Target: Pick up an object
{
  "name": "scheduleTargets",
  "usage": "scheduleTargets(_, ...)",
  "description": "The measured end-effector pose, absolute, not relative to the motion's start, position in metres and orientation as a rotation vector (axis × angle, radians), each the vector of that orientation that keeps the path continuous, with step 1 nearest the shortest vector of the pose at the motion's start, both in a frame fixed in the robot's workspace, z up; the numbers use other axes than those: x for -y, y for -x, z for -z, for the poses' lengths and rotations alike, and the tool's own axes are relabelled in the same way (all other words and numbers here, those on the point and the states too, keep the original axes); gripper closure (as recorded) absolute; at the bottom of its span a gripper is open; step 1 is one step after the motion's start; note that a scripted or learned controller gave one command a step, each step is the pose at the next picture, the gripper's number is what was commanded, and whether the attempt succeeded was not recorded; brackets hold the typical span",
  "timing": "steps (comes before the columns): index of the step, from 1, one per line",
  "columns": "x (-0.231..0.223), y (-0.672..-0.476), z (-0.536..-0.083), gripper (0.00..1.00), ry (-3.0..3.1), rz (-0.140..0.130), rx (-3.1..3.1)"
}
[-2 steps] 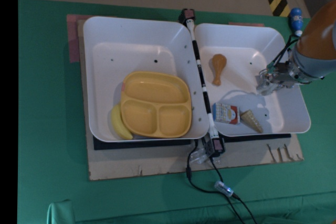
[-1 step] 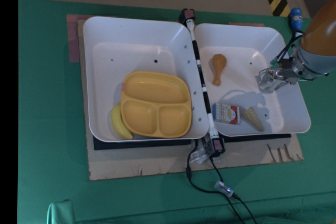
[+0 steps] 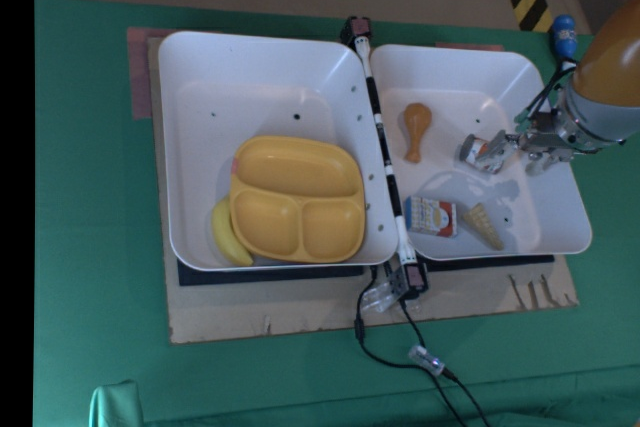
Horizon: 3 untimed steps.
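My gripper (image 3: 483, 152) hangs low over the right bin (image 3: 552, 215), near its middle right, with the grey and orange arm behind it to the right. A toy chicken drumstick (image 3: 416, 128) lies just left of the gripper, apart from it. Below the gripper, near the bin's front wall, rest a small printed carton (image 3: 432, 215) and an ice cream cone (image 3: 484, 225). Nothing can be seen held in the gripper.
The left bin (image 3: 200, 85) holds a yellow divided plate (image 3: 298, 198) with a banana (image 3: 228, 233) beside its lower left corner. A black-and-white strip (image 3: 382, 145) runs between the bins. Cables (image 3: 420, 355) trail over the green mat in front.
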<state>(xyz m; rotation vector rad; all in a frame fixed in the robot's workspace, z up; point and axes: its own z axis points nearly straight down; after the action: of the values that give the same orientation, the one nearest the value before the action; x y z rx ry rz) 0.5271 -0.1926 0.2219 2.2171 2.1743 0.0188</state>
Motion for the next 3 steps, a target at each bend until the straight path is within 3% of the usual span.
scheduleTargets(1, 0.191, -0.577, -0.187, 0.0, -2.213, -0.007, -2.201)
scheduleTargets(2, 0.194, -0.58, -0.204, 1.0, -2.209, -0.015, -2.182)
scheduleTargets(3, 0.189, -0.569, -0.332, 1.0, -2.217, -0.006, -2.204)
